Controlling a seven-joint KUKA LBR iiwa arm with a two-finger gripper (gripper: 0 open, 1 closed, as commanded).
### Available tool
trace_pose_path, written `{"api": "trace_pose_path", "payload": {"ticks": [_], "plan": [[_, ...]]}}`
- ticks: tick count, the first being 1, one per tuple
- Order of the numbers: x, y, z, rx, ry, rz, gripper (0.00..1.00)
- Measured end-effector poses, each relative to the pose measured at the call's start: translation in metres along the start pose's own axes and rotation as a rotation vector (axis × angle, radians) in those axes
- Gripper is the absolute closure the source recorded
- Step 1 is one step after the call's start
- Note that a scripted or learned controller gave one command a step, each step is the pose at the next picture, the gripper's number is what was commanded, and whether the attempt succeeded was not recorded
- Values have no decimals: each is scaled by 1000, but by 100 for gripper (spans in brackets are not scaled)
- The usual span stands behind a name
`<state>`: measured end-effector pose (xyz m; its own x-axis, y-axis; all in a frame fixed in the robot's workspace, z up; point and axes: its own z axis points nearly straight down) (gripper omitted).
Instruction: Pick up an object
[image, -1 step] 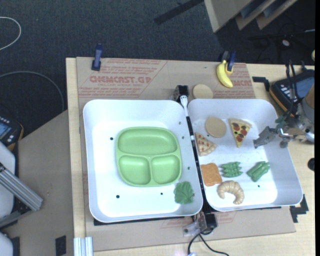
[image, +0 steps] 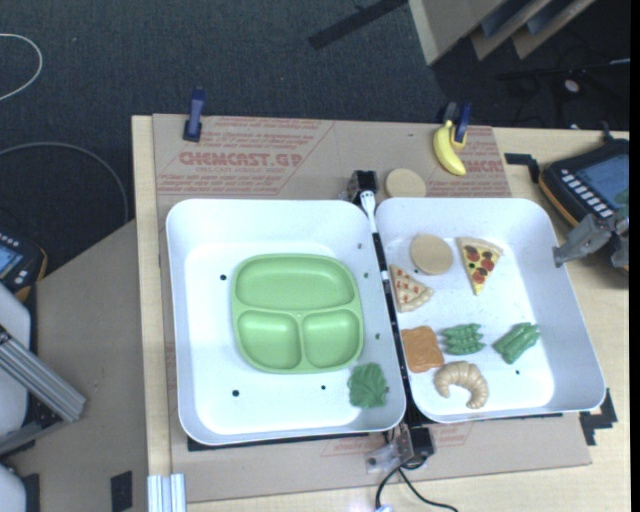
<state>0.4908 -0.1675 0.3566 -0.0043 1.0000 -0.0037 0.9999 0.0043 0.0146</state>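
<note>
Gripper (image: 590, 243) sits past right bin (image: 575, 330) right edge, grip can't tell. Pizza slice (image: 479, 262) lies nearest, to its left, point toward front edge.

The hand (image: 585, 240) is cut off by the right edge, its fingers too small to tell apart; just above it, a tablet (image: 600, 185) is cropped by that edge too

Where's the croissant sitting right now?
The croissant lies in the right-hand bin, near its front edge, just below the square of toast and the green beans.
</note>
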Motion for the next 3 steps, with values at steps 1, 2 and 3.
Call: {"api": "trace_pose_path", "payload": {"ticks": [1,2,3], "plan": [[-1,1,-2,9,0,2,100],[8,40,100,22,6,1,100],[-25,79,221,19,4,5,100]]}}
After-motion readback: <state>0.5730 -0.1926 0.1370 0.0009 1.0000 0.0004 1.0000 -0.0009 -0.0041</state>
